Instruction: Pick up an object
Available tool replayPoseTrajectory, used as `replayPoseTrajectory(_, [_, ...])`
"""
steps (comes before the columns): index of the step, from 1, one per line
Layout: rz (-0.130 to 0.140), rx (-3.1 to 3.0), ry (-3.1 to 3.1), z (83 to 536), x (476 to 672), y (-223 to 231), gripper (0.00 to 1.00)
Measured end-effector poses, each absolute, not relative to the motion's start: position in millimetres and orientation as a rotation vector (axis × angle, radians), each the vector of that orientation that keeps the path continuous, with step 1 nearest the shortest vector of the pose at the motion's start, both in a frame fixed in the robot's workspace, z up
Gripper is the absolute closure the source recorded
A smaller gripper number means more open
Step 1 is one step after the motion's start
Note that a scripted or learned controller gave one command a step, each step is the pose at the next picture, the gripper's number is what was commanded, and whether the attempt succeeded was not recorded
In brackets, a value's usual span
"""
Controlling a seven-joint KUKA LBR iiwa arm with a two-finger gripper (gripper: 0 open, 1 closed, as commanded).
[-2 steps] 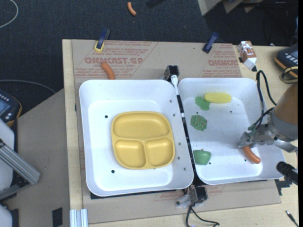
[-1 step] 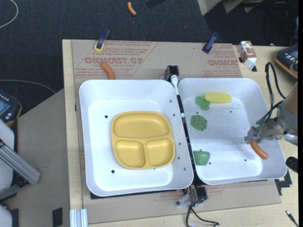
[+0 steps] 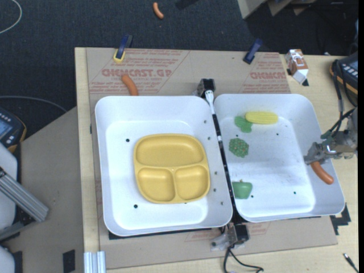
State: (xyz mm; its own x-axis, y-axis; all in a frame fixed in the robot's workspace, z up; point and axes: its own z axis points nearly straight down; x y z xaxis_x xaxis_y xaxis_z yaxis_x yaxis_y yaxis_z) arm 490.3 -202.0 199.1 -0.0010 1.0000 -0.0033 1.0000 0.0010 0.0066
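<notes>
Dark carpet surrounds the bench [image 3: 170,67], whose cardboard-coloured top carries two white bins side by side. The left bin [image 3: 114,118] holds a yellow divided plate [image 3: 170,168], sitting flat near its middle. Behind that bin, on the bench itself, lies a stray orange sausage [image 3: 130,85], out of play.

The right bin [image 3: 296,198] holds the likely targets: a green pepper-like piece [image 3: 242,189] near its left wall, a round green vegetable [image 3: 238,147] above it, then a small green leafy piece [image 3: 243,124] touching a yellow corn cob [image 3: 261,118] near the far wall. At the right rim lies a second orange sausage [image 3: 322,173], half on the sloping wall.

The tool [image 3: 325,150] sits at that right rim, just above this sausage; whether it is spread or closed I cannot tell, and nothing shows between its tips.

The risks, as I judge them: the sausage is thin and round and rests on a slope, so a closing pinch may roll it away or squeeze it out. Coming down so near the rim, the tool could strike the bin wall and shift the bin.
</notes>
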Motion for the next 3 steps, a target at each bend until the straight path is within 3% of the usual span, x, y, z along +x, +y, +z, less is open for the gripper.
replayPoseTrajectory(1, [0.002, 2.216, 2.219, 227, 491.4, -202, 1.0])
replayPoseTrajectory(3, [0.005, 2.211, 2.226, 240, 552.1, -103, 1.0])
